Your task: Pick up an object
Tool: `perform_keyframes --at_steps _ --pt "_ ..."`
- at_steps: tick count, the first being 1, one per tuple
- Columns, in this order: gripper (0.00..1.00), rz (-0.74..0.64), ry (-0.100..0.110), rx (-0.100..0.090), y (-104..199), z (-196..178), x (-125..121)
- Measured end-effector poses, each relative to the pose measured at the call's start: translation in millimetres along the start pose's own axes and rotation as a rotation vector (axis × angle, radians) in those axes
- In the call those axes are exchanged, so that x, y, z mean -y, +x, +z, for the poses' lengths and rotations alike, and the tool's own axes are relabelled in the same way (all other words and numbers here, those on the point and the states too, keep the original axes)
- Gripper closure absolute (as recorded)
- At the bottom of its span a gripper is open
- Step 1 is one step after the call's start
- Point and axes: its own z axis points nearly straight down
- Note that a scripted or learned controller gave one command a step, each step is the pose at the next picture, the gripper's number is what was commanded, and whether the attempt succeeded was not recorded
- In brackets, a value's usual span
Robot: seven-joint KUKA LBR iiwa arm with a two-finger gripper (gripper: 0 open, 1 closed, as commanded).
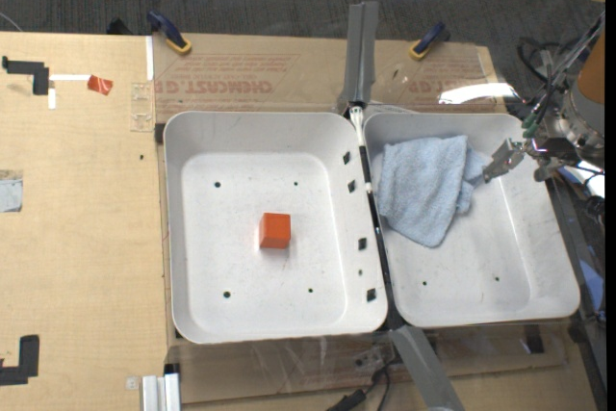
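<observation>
Camera view: a soft, light blue-grey towel [423,186], best pinched at a raised fold, is seen crumpled at the far left of the right bin [500,289], with the gripper [499,164], fingers seemingly apart and empty, just to its right

Arm enters from the right edge, its wrist with cabling held high. The gripper [502,161] points left and downward at a slant; finger state is not resolvable at this scale.
</observation>
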Motion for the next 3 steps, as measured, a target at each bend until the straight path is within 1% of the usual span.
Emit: perform_keyframes --at_steps 1,2,3 --pt "0.00 -0.247 -0.002 0.000 -8.2 120.3 -0.2" --pt "1.00 -0.242 -0.004 0.001 -10.2 110.8 0.0" --pt "1.00 -0.241 -0.003 0.000 6.2 91.3 8.5"
